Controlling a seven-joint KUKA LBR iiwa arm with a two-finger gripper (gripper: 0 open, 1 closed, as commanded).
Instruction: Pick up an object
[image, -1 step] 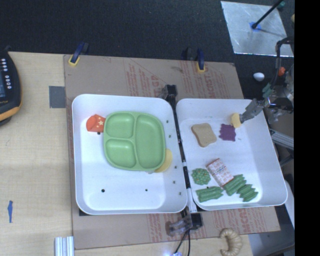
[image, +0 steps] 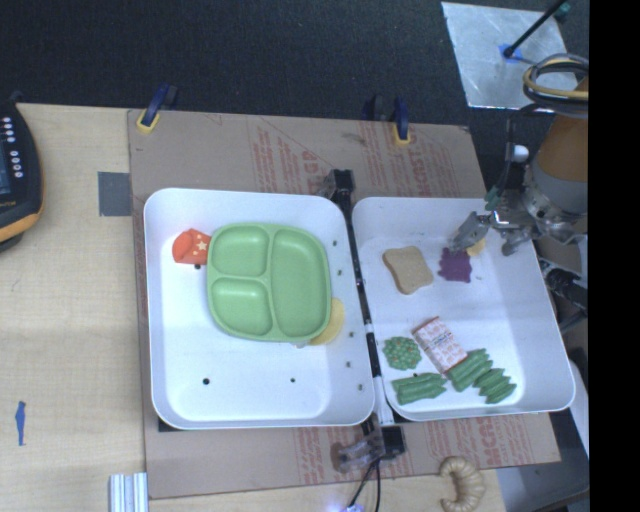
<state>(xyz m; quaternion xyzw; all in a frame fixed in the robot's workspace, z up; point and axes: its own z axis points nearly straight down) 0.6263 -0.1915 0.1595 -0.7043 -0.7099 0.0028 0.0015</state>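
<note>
My arm reaches in from the right, orange band at the frame's edge, wrist angled down over the upper right corner of the right bin (image: 560, 330). My gripper (image: 487, 232) hangs just above and right of the purple piece (image: 455, 265); its fingers stand spread apart with nothing between them. Purple piece lies on the bin floor, just beside the tan bread slice (image: 407, 268). Lower in the same bin: a round green cluster (image: 402, 352), a red-and-white packet (image: 440, 344), and green bean pods (image: 455, 381) along the near wall. Left bin (image: 160, 330) holds a green divided plate (image: 269, 282), tilted, with a red item (image: 190, 246) at its upper left and a yellow piece (image: 331, 322) peeking from under its lower right. Both bins sit on a cardboard sheet (image: 300, 150) clamped to a wooden bench (image: 60, 330). Dark floor beyond.
</note>
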